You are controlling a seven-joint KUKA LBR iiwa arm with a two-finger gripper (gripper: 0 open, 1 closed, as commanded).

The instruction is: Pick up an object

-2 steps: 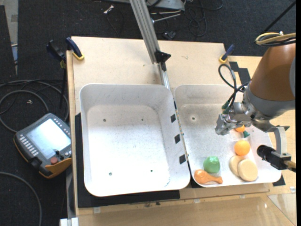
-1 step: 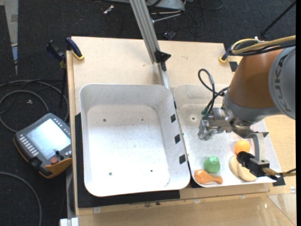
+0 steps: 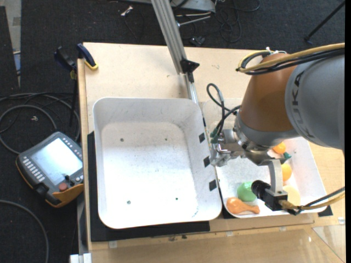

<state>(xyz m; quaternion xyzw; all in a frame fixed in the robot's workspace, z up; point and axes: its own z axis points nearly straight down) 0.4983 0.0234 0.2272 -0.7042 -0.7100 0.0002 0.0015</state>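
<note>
Grey arm with orange band (image 3: 274, 100) above the right shallow white bin (image 3: 313, 163). Its gripper (image 3: 224, 152) is low by that bin's left wall; how wide it stands cannot be told. A round green object (image 3: 245, 190), an orange pear-shaped object (image 3: 241, 205) and a yellow object (image 3: 286, 172) lie in the bin's near end.

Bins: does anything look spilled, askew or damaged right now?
Nothing spilled or broken. The left bin sits slightly skewed, its near corner lapping over the rim of the right bin. The green item, orange item and yellow item lie in it.
</note>
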